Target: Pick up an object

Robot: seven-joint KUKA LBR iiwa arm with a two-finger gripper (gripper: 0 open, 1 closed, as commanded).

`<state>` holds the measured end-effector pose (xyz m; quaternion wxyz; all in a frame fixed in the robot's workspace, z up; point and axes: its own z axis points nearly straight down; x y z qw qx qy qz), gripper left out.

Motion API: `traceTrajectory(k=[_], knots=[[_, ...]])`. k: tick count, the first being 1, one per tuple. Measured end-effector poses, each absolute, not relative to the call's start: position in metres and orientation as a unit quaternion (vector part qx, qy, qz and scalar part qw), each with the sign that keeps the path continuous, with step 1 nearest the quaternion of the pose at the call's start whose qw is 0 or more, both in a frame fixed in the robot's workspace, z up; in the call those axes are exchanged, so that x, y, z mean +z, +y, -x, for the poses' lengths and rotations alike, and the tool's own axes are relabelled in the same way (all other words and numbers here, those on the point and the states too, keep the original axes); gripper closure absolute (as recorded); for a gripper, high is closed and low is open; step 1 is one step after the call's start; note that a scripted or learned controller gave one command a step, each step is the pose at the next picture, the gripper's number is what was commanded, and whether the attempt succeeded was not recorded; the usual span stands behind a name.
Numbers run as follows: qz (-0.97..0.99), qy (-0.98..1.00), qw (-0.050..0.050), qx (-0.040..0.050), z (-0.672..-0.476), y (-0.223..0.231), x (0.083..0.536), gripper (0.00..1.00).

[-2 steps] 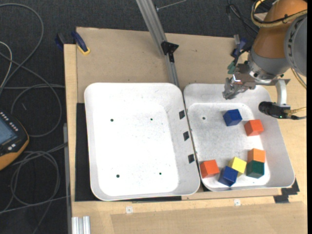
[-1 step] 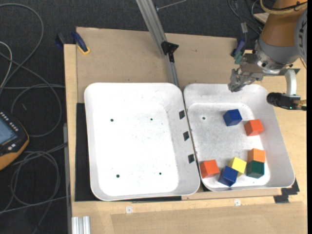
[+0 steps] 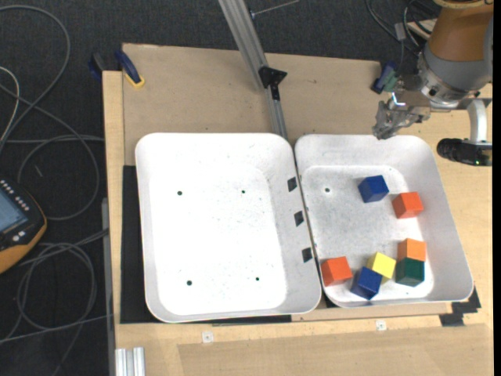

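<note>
My gripper (image 3: 386, 128) hangs over the far rim of the right bin (image 3: 344, 149), above and slightly right of a blue cube (image 3: 373, 188); nothing shows between its fingers. Right of the blue cube lies an orange cube (image 3: 407, 204). Along the bin's near side sit an orange cube (image 3: 337, 269), a blue cube (image 3: 365, 282), a yellow cube (image 3: 383, 265), a green cube (image 3: 409, 272) and another orange cube (image 3: 412, 249) just behind the green one.
The left bin (image 3: 211, 225) lies beside the right one, with black clips (image 3: 298, 218) along the shared edge. A slanted metal rail (image 3: 250, 45) crosses the bench at the back. Cables and a handheld device (image 3: 16, 222) lie on the floor at left.
</note>
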<state>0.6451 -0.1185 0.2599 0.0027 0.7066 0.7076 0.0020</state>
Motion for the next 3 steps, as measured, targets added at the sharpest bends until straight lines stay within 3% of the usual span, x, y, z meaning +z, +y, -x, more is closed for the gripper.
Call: traceTrajectory(k=[1,3], knots=[[-0.705,0.709,-0.002,-0.0001,-0.624,-0.065,0.247,1.00],[-0.705,0.710,-0.003,0.0002,-0.574,0.039,0.243,1.00]])
